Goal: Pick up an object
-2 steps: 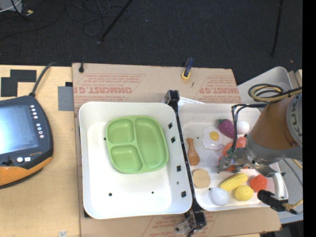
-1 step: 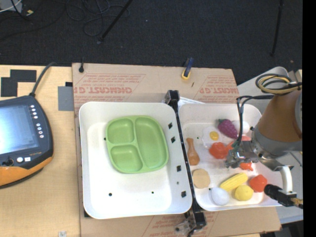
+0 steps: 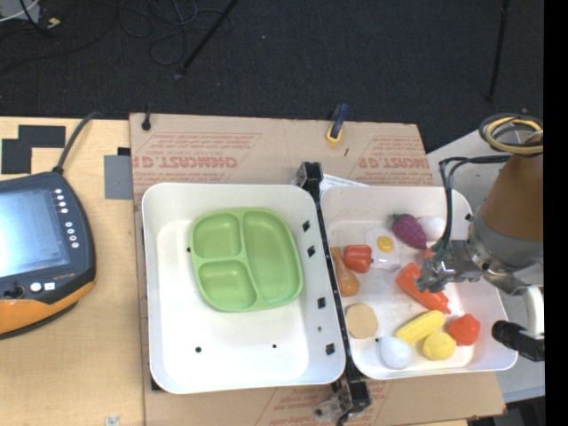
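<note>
The right bin (image 3: 373, 204) holds several toy foods: a purple eggplant (image 3: 408, 230), a red pepper (image 3: 358, 257), a fried egg (image 3: 384, 245), an orange carrot (image 3: 419, 290), a yellow banana (image 3: 418, 326), a yellow lemon (image 3: 437, 346), a red tomato (image 3: 463, 329), a tan cookie (image 3: 361, 319), a white egg (image 3: 395, 352) and a brown piece (image 3: 346, 283). My gripper (image 3: 432, 274) hangs low over the right side of this bin, just above the carrot's upper end. Its dark fingers blend together.
The left bin (image 3: 169, 327) carries a green divided plate (image 3: 246, 258). A tablet-like pendant (image 3: 40, 247) lies on the bench at far left. A black clamp strip (image 3: 321, 273) joins the two bins. Cables (image 3: 510, 131) loop at the right edge.
</note>
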`<state>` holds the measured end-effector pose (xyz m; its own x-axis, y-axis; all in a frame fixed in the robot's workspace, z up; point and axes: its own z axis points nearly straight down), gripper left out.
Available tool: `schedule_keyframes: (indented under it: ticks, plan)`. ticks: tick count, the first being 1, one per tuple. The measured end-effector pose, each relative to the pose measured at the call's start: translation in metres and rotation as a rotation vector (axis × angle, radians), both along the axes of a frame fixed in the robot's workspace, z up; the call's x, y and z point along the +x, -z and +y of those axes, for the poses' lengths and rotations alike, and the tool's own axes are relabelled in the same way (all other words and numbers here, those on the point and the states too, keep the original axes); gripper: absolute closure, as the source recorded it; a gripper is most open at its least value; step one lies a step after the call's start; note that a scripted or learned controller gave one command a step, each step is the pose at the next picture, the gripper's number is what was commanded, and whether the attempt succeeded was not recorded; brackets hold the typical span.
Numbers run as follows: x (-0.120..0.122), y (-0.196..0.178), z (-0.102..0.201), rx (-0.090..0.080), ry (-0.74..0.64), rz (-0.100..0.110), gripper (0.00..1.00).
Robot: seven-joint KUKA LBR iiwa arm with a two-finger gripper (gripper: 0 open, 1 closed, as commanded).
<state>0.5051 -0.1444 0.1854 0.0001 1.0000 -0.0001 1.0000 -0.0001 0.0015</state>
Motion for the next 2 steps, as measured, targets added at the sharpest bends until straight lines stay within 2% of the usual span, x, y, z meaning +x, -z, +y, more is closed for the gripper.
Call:
schedule_keyframes:
  ticks: [1, 2]
  plan:
    - [0.001, -0.045, -0.001, 0.000, 0.000, -0.001, 1.00]
    - [0.024, -0.033, 0.050, 0.003, -0.005, 0.004, 1.00]
